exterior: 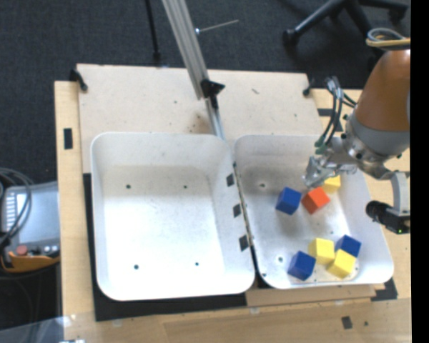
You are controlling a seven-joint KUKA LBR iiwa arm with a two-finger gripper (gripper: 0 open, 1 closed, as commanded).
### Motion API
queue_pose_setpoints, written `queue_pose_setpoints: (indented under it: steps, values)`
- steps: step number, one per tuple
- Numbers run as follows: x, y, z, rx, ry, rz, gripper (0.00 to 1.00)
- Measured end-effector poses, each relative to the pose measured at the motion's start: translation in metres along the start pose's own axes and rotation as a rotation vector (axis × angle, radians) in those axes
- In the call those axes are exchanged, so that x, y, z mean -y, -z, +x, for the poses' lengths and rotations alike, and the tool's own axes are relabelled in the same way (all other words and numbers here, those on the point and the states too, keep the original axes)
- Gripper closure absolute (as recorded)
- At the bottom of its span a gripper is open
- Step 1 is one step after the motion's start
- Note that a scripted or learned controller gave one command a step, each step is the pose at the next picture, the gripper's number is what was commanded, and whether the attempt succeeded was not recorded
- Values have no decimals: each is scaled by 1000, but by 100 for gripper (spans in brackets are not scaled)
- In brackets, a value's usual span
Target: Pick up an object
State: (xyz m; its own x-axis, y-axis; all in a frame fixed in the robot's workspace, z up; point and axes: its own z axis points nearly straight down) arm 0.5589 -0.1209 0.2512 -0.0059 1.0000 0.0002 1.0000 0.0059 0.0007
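Orange cube (315, 200) under the tool (316, 179) in the right white bin (261, 156)
Tool low over it, touching or nearly; finger spread unclear; blue cube (288, 200) just beside.

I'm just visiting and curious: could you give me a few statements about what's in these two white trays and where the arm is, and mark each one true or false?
1. All the blocks lie in the right bin. True.
2. The orange block sits alone in the left bin. False: it lies in the right bin, beside a blue block.
3. The gripper is over the right bin, just above the orange block. True.
4. Every block is blue. False: there are also yellow ones, such as the yellow block near the bin's front edge.
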Motion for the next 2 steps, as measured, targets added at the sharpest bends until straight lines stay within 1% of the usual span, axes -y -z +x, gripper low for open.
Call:
queue_pose_setpoints:
  steps: [2]
  values:
    - [16,2,113,-2,2,1,100]
